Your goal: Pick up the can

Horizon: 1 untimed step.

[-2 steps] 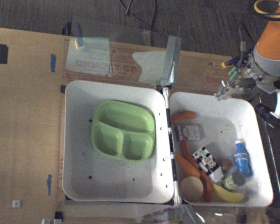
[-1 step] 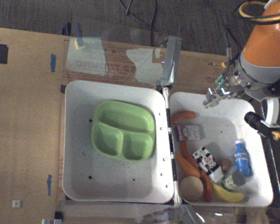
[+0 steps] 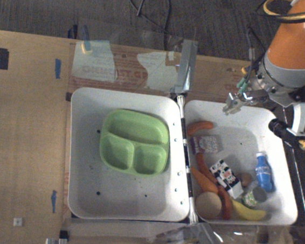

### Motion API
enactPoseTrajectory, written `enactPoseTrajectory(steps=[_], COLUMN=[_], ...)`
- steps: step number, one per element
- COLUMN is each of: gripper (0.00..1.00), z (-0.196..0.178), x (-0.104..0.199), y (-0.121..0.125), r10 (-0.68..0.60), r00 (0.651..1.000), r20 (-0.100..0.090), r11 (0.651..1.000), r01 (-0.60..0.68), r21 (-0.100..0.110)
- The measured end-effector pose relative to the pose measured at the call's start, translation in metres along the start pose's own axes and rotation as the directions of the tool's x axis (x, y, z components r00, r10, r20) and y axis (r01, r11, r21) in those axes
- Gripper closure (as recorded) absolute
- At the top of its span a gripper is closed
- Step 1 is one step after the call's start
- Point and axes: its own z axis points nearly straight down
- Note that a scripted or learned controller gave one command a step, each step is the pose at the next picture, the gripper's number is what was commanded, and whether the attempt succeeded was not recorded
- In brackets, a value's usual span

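Observation:
The can (image 3: 254, 197) is small, with a grey top and a greenish label. It stands near the front right corner of the right bin (image 3: 250, 121), between a blue bottle (image 3: 263, 172) and a banana (image 3: 247, 212). My gripper (image 3: 234, 103) hangs over the far rim of that bin, well behind the can and to its left. The orange-banded wrist is above it at the upper right.
The right bin also holds a sausage (image 3: 200, 127), a purple packet (image 3: 206, 144), a carrot (image 3: 202, 175), a black-and-white box (image 3: 226, 176) and a brown round object (image 3: 209, 204). A green divided plate (image 3: 135, 142) lies in the left bin (image 3: 81, 181). A metal divider (image 3: 184, 73) stands between the bins.

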Motion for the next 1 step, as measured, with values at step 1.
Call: enactPoseTrajectory(steps=[1], gripper=[1.00], z=[-0.0110], x=[-0.0008], y=[0.0011], r10=[0.000], r00=[1.000], r20=[0.003], r11=[1.000], r01=[0.000], r21=[-0.005])
